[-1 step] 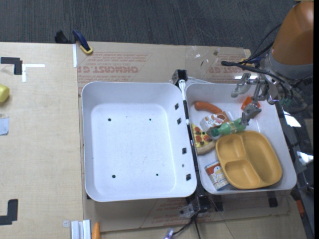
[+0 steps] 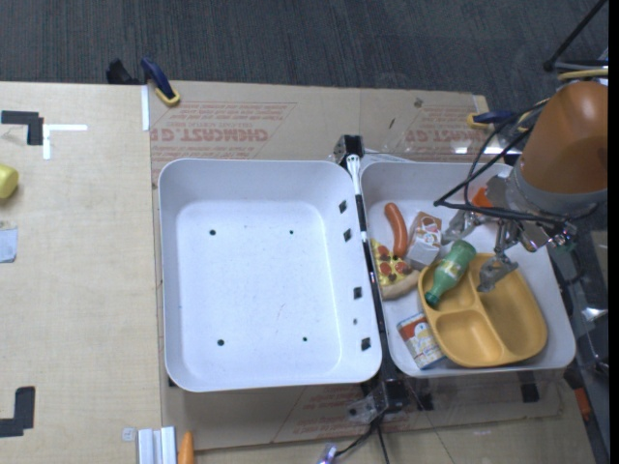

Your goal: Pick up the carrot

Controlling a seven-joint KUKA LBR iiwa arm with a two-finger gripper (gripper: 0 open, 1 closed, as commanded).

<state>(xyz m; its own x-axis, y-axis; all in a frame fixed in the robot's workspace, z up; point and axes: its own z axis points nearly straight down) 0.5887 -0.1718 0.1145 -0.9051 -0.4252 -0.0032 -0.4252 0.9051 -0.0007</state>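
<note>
My gripper [image 2: 486,249] hangs at the right of the frame over the right bin [image 2: 556,288], fingers spread and holding nothing, above the yellow tray [image 2: 488,332]. The carrot [image 2: 396,228] lies to its left near the bin's upper left corner, apart from the green bottle [image 2: 449,271].

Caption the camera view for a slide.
Gripper poised over the yellow tray in the right bin, carrot untouched.
</note>
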